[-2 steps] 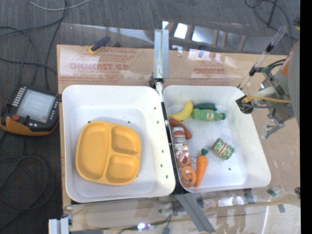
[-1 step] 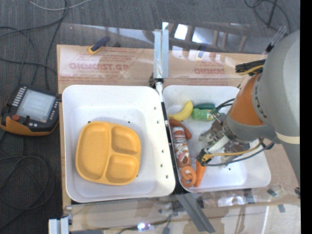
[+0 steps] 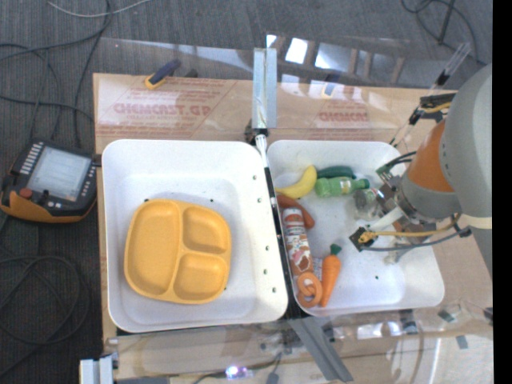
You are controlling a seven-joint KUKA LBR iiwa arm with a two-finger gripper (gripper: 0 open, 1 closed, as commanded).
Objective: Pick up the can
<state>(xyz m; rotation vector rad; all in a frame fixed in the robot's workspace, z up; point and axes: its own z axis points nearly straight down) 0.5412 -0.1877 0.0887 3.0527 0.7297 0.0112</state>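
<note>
Jaws at the tip of the grey arm with orange band [image 3: 448, 162], low inside the right shallow white bin [image 3: 416, 290], near its far right part; spread not readable from this slant, nothing seen clamped. Slim cylindrical can with red and white label [image 3: 298, 245] well apart from the jaws, toward picture-left and slightly nearer the camera, lying on its side along the bin's left wall. Green plastic bottle [image 3: 340, 186] just beyond the jaws, lying flat, with yellow banana [image 3: 300, 184] further left of it. Orange carrot [image 3: 329, 272] left of and below the jaws, beside the can. Yellow compartment plate [image 3: 178, 250] far left of the jaws, in the other white bin [image 3: 112, 214].
</note>
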